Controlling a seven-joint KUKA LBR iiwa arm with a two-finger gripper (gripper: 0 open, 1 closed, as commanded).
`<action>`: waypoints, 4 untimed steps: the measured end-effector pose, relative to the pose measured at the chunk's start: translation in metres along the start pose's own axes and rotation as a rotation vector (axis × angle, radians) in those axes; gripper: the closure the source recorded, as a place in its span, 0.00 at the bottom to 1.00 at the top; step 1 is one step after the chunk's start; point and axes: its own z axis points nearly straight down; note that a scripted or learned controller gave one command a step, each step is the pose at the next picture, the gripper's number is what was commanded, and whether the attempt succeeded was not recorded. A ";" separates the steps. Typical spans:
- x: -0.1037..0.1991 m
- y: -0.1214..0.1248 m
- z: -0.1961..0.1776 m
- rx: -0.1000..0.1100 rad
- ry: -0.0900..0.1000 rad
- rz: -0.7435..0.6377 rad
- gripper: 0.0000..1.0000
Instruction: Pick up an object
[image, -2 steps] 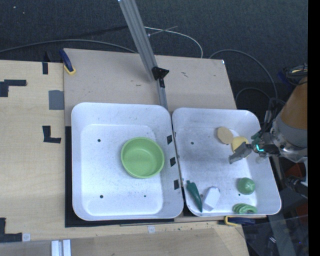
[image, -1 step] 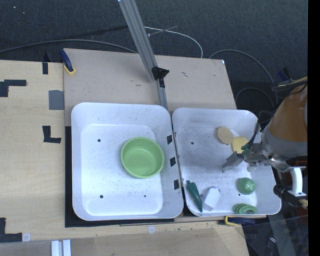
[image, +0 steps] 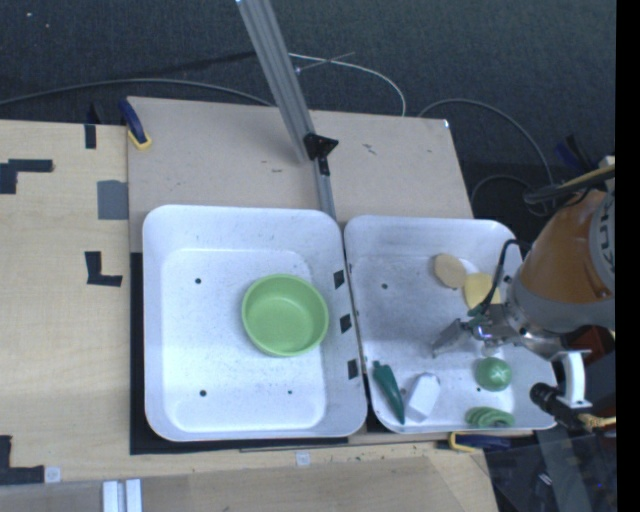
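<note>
Nearest the camera, along the front wall of the right bin (image: 400, 232), we see a dark green tool (image: 388, 391) lying slantwise, a small white block (image: 423, 394) just beside it, and a flat green ridged piece (image: 488, 417) toward the front right corner. Just behind the ridged piece sits a green ball (image: 492, 374). At the back of this bin lie a tan rounded piece (image: 451, 268) and, touching its right side, a yellow piece (image: 479, 288) partly hidden by the arm (image: 565, 265).

We see the arm reaching in from the right, its orange band over the bin's right wall. The gripper (image: 462, 334) hangs above the middle of the right bin, one thin finger (image: 447, 341) slanting down toward the left; we cannot tell whether it is spread or pressed together, and nothing shows between its tips. The green ball lies just to the gripper's right and slightly nearer us, apart from it; the white block lies in front of it.

In the left bin (image: 160, 300) a green bowl (image: 285, 315) stands upright, right of centre.
</note>
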 end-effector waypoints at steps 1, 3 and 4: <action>0.000 0.000 0.022 -0.006 -0.003 0.000 0.00; 0.009 -0.007 -0.040 -0.009 -0.002 -0.001 1.00; 0.010 -0.003 -0.102 -0.013 -0.004 -0.001 1.00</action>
